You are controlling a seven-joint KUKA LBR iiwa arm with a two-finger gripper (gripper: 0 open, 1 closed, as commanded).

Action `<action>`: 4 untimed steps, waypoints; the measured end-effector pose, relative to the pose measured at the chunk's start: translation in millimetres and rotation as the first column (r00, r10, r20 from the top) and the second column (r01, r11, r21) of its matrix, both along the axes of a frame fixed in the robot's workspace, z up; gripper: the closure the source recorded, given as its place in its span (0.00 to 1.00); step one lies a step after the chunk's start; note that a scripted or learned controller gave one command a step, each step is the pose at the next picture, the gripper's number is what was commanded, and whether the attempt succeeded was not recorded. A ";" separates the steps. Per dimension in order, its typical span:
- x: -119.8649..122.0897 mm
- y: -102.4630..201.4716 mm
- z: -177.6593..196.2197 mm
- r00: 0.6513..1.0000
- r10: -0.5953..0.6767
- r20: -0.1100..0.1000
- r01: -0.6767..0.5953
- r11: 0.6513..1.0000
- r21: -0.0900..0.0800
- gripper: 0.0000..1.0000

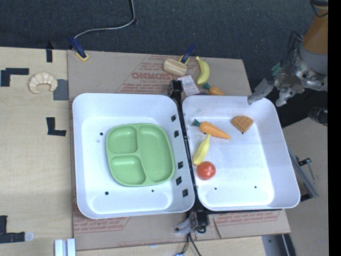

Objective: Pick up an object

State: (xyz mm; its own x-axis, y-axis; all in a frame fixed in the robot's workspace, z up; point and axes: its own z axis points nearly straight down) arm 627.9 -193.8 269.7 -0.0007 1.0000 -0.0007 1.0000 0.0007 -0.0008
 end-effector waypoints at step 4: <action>33.5 21.2 -163.8 1.000 0.002 0.027 -0.002 1.000 -0.014 1.00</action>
State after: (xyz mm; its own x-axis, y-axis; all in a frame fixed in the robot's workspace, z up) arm 661.4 -172.7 105.9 -0.0023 0.9999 -0.0146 0.9996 0.0027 0.0264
